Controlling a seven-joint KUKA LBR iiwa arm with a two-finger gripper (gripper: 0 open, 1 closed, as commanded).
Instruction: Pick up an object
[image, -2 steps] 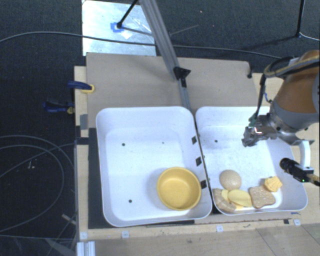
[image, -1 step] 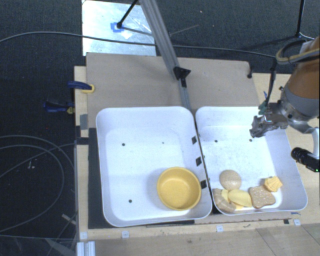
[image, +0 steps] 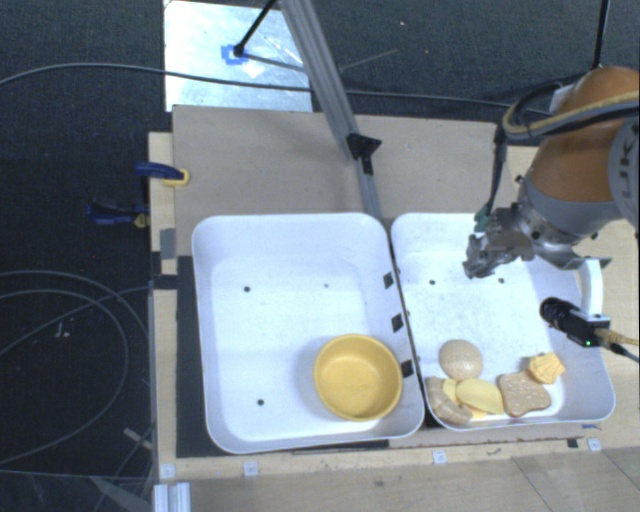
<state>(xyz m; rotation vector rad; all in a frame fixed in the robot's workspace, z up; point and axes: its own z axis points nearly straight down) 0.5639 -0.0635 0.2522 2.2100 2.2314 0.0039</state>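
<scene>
Left bin (image: 250, 250): yellow bowl (image: 358, 376) | right bin (image: 430, 240): food pieces (image: 485, 385) | jaws: cannot tell

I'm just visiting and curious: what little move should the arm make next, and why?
Probably travel toward the near end of the right bin and descend: the gripper hangs above bare floor, while the food-shaped toys are clustered there.

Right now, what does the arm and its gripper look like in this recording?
The arm is grey with a broad orange band above the wrist and dark cables looping around the top of that band. The gripper is a small dark grey metal assembly. A white bracket with a black cylindrical part hangs beside it.
</scene>
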